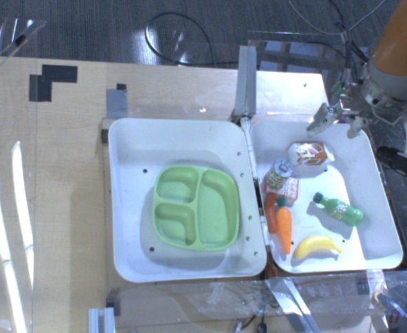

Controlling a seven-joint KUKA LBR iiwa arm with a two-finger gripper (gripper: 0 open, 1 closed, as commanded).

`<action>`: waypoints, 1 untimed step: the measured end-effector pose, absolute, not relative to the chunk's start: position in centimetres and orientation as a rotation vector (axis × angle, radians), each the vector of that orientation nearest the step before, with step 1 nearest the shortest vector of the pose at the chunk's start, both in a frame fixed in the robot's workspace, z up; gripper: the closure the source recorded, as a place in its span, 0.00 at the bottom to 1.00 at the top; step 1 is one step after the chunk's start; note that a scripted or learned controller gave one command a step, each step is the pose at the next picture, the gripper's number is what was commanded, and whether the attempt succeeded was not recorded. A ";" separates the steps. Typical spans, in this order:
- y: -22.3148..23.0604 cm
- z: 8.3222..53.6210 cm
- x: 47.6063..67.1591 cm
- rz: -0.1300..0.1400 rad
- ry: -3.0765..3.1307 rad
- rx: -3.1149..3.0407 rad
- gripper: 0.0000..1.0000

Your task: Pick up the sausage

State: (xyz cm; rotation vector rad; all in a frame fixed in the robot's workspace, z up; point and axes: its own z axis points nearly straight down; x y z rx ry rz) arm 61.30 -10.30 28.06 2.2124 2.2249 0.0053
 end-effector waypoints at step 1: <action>-15.4 12.5 56.6 0.005 2.128 2.306 0.00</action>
